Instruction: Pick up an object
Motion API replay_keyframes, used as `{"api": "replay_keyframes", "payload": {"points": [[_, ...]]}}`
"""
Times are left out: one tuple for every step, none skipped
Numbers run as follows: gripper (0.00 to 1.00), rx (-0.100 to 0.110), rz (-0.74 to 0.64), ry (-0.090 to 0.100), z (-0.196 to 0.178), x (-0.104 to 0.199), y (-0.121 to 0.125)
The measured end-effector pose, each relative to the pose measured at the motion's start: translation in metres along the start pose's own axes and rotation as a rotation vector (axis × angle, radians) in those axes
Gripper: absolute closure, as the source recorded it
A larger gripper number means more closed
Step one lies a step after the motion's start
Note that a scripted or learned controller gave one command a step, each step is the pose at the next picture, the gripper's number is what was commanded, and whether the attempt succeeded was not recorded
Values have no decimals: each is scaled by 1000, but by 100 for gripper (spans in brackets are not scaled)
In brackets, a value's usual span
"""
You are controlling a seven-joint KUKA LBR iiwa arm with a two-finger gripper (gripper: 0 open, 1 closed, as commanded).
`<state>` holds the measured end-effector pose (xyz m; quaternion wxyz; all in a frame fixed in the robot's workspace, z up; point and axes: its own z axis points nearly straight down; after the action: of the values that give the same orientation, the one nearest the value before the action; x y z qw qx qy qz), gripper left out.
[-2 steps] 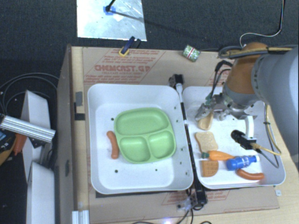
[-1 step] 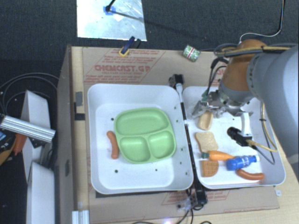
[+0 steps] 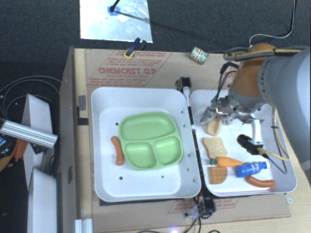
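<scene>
My gripper (image 3: 212, 114) hangs low over the far left part of the right bin (image 3: 287, 177), reaching in from the right. Directly under its tip, a small tan bread-like piece (image 3: 213, 126) lies against or just below it; whether it is gripped cannot be made out. Nearer the front lie a bread slice (image 3: 214, 147), an orange carrot (image 3: 228, 162), a blue bottle (image 3: 250, 169), a brown cracker (image 3: 217, 174) and a red sausage (image 3: 260, 181).
The left bin (image 3: 141, 93) holds a green divided plate (image 3: 148, 140) with a second sausage (image 3: 117, 150) beside it on the left. Behind the bins, a small green can (image 3: 198, 55) and a blue-and-yellow clip (image 3: 133, 47) rest on the cardboard.
</scene>
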<state>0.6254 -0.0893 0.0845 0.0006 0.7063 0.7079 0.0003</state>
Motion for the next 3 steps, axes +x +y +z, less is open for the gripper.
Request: {"api": "replay_keyframes", "payload": {"points": [[0, 0, 1, 0, 0, -3, -13], [0, -2, -1, 0, 0, -22, 20], [0, 0, -1, 0, 0, -8, 8]]}}
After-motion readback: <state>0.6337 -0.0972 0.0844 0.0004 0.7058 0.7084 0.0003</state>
